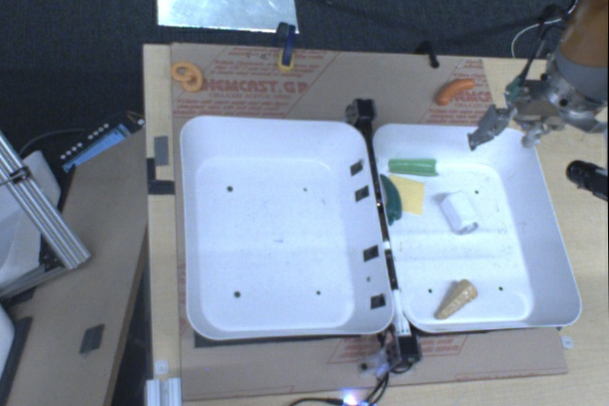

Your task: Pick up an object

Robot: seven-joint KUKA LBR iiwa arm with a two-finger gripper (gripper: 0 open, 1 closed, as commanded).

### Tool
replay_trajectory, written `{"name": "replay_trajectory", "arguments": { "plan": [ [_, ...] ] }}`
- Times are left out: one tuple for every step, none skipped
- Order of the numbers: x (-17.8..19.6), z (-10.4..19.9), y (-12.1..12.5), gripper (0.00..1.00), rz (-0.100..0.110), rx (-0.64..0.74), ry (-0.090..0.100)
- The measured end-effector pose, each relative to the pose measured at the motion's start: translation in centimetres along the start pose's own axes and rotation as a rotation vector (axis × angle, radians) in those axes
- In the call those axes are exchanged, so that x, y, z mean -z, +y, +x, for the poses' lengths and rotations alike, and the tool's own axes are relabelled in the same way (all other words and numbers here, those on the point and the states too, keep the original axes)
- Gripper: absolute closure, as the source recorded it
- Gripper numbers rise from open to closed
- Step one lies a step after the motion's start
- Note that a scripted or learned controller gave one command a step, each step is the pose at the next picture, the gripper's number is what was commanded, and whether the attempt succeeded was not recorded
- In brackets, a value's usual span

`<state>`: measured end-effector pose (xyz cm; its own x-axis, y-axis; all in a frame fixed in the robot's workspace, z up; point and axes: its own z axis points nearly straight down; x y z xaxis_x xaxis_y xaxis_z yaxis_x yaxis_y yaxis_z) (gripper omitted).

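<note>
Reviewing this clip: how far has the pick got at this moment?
Nothing looks picked yet. The gripper hangs over the right bin's far corner with open fingers and nothing between them. The green piece, yellow wedge, white cylinder and tan cone all lie on the bin floor. Left: descend onto one, close and lift.
</note>
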<state>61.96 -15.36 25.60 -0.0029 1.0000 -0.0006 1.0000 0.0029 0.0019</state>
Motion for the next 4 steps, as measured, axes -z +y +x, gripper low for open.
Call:
{"name": "replay_trajectory", "arguments": {
  "plan": [
    [1.2, 0.0, 0.1, 1.0, -0.004, 0.003, 0.0],
    [8.0, 10.6, -1.0, 1.0, -0.008, 0.013, 0.005],
    [14.3, 17.3, -1.9, 1.0, -0.007, 0.01, 0.004],
    [22.0, 24.0, -6.0, 1.0, -0.009, 0.01, 0.006]
  ]
}}
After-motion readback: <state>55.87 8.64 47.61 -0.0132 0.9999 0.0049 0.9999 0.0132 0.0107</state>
